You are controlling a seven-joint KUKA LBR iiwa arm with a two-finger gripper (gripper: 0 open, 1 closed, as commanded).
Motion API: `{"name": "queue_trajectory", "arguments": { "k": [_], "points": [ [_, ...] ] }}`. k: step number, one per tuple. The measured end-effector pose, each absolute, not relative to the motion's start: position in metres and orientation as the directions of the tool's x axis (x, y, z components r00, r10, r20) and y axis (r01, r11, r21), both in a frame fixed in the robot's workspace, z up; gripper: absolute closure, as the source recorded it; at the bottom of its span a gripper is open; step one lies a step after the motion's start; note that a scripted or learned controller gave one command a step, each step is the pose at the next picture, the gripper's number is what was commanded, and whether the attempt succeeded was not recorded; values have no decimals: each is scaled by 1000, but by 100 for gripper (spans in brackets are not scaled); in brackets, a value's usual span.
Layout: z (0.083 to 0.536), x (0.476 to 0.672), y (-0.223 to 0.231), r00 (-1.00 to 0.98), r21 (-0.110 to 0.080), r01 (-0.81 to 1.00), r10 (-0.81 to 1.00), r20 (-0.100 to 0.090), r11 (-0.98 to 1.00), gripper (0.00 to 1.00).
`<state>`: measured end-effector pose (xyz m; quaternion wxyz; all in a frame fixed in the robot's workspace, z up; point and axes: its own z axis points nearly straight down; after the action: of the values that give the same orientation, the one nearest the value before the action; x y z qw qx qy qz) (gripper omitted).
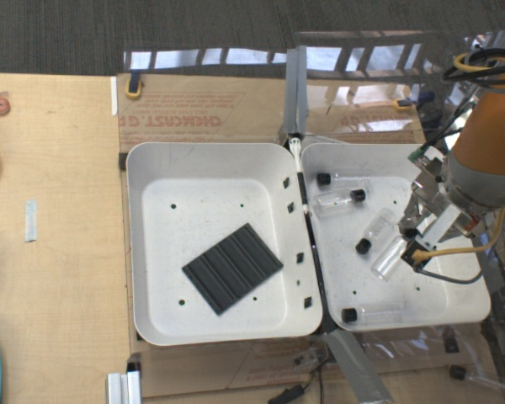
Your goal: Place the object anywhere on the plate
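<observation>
A dark ribbed rectangular plate point(232, 268) lies at a slant on the floor of the left bin point(143, 225). Several clear tubes with black caps are scattered in the right bin point(454, 310). One tube point(375, 231) lies near the bin's middle, and another clear tube point(387, 259) lies just beside it. My gripper point(413, 227) hangs over the right part of that bin, close above and to the right of these two tubes. The wrist hides how it meets them.
More capped tubes lie at the right bin's back left point(330, 178), below that point(343, 198), and along the front wall point(372, 315). A raised divider point(305, 217) separates the bins. Cardboard and a metal frame stand behind them.
</observation>
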<state>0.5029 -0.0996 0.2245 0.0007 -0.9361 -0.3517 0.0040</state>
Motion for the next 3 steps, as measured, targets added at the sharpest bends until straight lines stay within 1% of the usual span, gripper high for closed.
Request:
{"name": "queue_trajectory", "arguments": {
  "k": [1,2,3],
  "points": [
    [215,485,-31,689,-4,725,725,-5,-689,100],
    [235,516,33,578,-3,816,816,-5,-578,100],
    [190,476,84,555,-5,832,832,-6,-555,100]
  ]
}}
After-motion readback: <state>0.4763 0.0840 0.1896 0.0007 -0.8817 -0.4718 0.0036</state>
